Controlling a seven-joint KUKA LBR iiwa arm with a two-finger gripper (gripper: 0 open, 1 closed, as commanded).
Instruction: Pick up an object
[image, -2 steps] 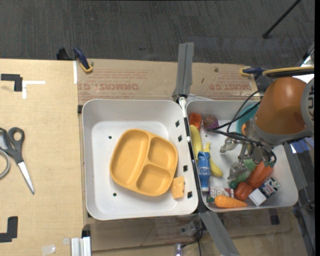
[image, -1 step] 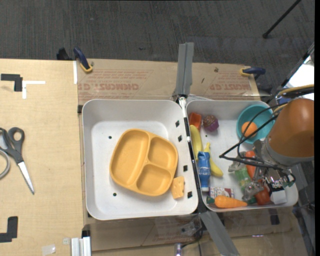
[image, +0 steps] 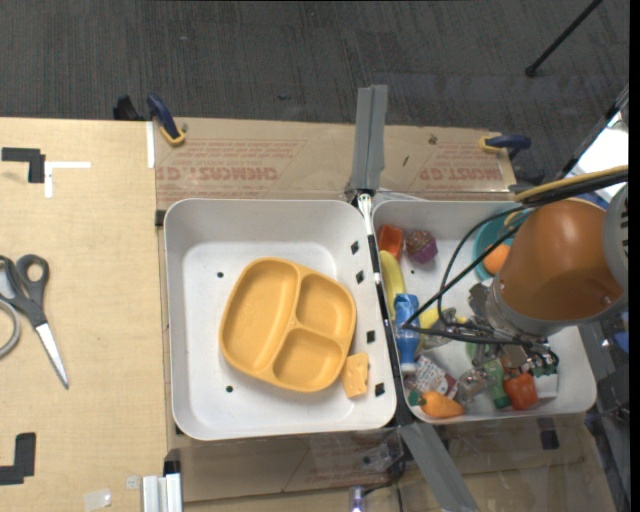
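Gripper (image: 490, 358) low in cluttered right bin (image: 575, 400) — fingers perhaps hidden.

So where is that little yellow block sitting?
The yellow block lies in the left bin, against the divided orange plate's lower right edge.

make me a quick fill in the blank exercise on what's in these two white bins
1. The orange plastic divided plate lies in the ____ shallow white bin.
2. That plate has ____ compartments.
3. The small yellow sponge-like block lies against the plate's lower ____ edge.
4. The grey arm with the orange band hangs over the ____ shallow white bin, above the small toys.

Missing words: left; three; right; right
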